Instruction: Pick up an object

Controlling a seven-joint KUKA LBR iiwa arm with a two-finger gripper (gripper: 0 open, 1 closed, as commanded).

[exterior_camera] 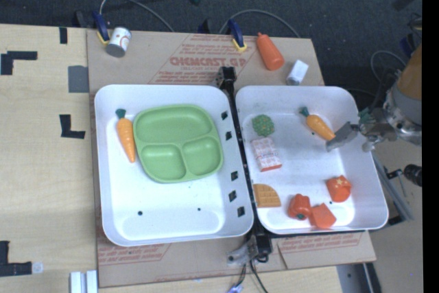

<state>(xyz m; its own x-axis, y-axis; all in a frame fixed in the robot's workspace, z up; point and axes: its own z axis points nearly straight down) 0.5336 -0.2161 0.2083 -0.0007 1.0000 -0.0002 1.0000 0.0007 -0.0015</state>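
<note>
Carrot in the right bin: the small carrot [317, 125] lies in the upper right part of the right bin [295, 94], tilted, its green tip toward the back wall — we take it as the likeliest target, since it lies nearest the gripper.
Gripper: the gripper [341, 136] reaches in over the bin's right rim, just beside the carrot's lower end. Nothing sits between its fingers; whether they are spread or closed we cannot tell.
Step in hand: we judge this the approach — no grasp yet.
Next move: line up over the carrot's body, come down, close across its narrow width.
Other candidates: green broccoli piece [262, 124], pink packet [265, 154], waffle [266, 196], red peppers [313, 210].
Left bin: green divided plate [179, 143] and a second carrot [125, 135], well apart.
</note>
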